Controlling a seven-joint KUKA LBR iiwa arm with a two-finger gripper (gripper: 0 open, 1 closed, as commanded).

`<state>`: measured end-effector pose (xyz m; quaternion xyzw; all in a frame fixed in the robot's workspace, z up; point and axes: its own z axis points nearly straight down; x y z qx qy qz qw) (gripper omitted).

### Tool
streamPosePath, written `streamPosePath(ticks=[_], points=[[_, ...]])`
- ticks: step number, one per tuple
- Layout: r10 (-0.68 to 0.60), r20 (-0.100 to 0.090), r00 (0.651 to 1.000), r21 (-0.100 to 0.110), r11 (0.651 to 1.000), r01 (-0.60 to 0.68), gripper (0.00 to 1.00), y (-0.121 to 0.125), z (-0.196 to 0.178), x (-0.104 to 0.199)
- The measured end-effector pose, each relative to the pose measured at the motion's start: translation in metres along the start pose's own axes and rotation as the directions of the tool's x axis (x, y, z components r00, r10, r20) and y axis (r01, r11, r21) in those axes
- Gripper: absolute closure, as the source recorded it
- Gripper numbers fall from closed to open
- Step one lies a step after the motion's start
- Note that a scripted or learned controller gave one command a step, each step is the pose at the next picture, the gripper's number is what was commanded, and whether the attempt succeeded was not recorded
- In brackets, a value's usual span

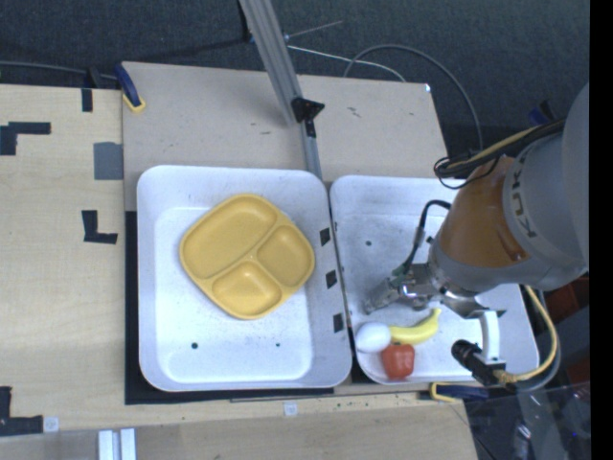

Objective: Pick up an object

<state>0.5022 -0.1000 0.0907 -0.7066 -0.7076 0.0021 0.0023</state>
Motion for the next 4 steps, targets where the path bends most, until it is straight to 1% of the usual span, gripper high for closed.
streamPosePath(ticks=[1, 2, 3, 4], points=[[-0.001, -0.002, 1.000, 0.000, 1.000, 0.001, 1.00, 0.000, -0.012, 0.001], [-0.001, 0.000, 1.000, -0.010, 1.000, 0.001, 1.00, 0.005, -0.073, 0.006], [0.000, 0.002, 1.000, -0.012, 1.000, 0.000, 1.00, 0.010, -0.135, 0.003], [-0.001, 0.001, 1.000, -0.011, 1.000, 0.001, 1.00, 0.011, -0.187, 0.003]])
